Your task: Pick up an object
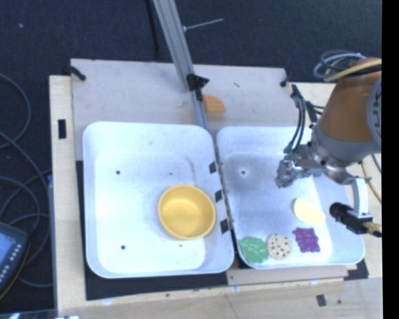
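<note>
In the right bin (253, 148), several small objects lie near the front edge: a green piece (253, 248), a speckled cookie (278, 245), a purple grape cluster (306, 239) and a pale yellow piece (308, 211). My gripper (287, 173) hangs over the right bin's middle, up and left of the pale yellow piece, with nothing seen between its fingers. A yellow bowl (186, 211) sits in the left bin (120, 151), near its right wall.
An orange object (213, 105) lies on the bench behind the bins, beside a slanted metal pole (176, 38). The divider between the bins (219, 191) carries black clips. Cables trail from the arm at the right.
</note>
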Robot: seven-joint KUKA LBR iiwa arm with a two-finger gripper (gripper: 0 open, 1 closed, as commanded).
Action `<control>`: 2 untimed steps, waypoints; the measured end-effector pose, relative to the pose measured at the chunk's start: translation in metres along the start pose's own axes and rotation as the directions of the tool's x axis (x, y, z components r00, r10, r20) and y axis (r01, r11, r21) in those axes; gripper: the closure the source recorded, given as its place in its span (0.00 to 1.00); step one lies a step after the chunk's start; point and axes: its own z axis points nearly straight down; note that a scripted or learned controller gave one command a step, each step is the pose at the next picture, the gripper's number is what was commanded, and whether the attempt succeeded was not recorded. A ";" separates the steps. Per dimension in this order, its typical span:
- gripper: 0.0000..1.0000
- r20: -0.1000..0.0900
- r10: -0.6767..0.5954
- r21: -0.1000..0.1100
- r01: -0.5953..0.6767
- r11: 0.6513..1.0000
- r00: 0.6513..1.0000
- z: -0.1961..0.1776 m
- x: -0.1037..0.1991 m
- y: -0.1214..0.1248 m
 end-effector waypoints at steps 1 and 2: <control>1.00 -0.003 -0.005 0.005 0.005 1.000 1.000 0.005 0.054 0.017; 1.00 -0.003 -0.005 0.004 0.005 1.000 1.000 -0.011 0.105 0.034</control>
